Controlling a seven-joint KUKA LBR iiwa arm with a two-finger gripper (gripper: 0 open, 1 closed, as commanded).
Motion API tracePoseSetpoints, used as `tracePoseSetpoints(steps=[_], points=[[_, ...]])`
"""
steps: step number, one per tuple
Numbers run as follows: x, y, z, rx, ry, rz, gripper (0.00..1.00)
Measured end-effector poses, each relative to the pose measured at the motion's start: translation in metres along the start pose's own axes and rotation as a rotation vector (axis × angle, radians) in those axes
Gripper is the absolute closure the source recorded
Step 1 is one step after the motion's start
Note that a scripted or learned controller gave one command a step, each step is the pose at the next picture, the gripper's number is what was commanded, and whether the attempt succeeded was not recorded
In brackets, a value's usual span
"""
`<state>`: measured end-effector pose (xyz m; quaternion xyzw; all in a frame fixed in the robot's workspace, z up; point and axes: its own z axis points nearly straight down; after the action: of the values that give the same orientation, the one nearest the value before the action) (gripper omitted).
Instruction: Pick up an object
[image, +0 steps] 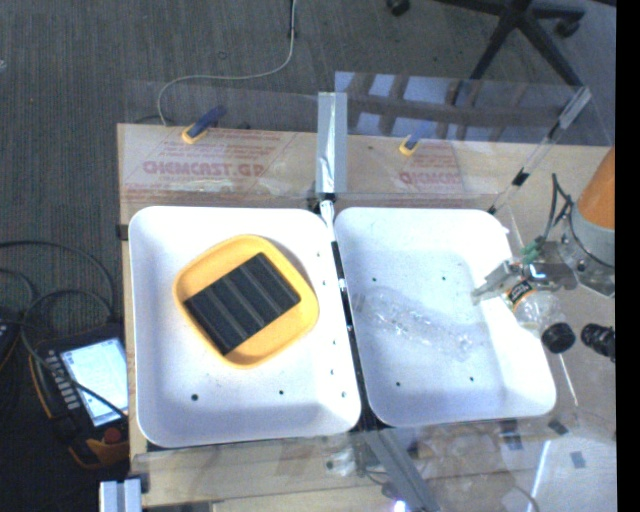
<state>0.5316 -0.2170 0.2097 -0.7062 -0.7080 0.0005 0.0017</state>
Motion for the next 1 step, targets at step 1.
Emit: tracePoseSetpoints(steps=[1], points=[[-0.0052,0.0354,0.0096,-0.001,0.000,0.001,0.00]])
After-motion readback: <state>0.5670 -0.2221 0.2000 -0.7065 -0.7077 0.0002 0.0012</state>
